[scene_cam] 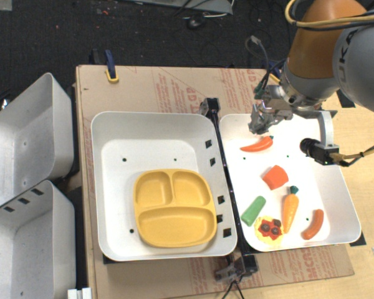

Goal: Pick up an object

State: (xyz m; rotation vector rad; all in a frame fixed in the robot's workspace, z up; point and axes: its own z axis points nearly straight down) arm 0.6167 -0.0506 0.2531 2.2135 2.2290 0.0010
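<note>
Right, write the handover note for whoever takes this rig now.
Hand: hovering over the back of the right bin, just above the red chili pepper; nothing visible between its fingers, and whether they are open or shut cannot be told.
Things: right bin holds the chili, an orange-red block, a carrot, a green piece, a sausage and a small yellow toy. Left bin holds a yellow divided plate.
Done: nothing picked up.
Left: grasp and lift one object; the chili looks nearest.

yellow divided plate [174, 207] in left bin [106, 136] | spare white bins [25, 136] stacked far left
</note>
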